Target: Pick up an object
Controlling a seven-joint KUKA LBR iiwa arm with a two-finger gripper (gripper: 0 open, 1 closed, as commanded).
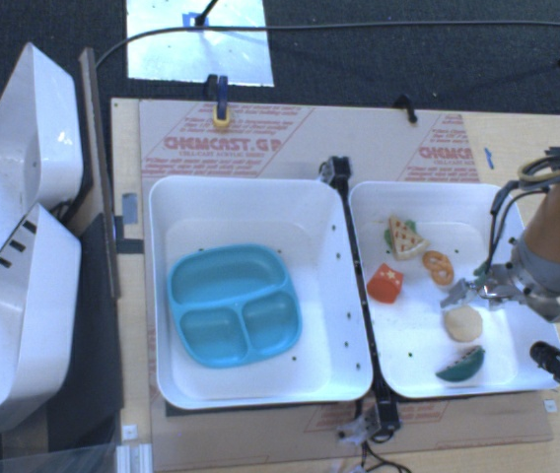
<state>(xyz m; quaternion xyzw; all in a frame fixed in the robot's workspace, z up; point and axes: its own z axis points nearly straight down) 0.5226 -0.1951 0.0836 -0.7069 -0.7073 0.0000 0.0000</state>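
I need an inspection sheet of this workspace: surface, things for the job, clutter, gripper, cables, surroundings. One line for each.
Surface: bench under a printed sheet, bearing left bin and right bin side by side.
Job's things: in the right bin, a red block, a pretzel, a sandwich wedge, a pale round piece, a green slice.
Clutter: blue divided tray in the left bin.
Gripper: gripper low over the right bin, just above the pale round piece; open or shut cannot be told.
Cables: black cable on the floor behind the bench.
Surroundings: dark carpet; two spare white bins at left.
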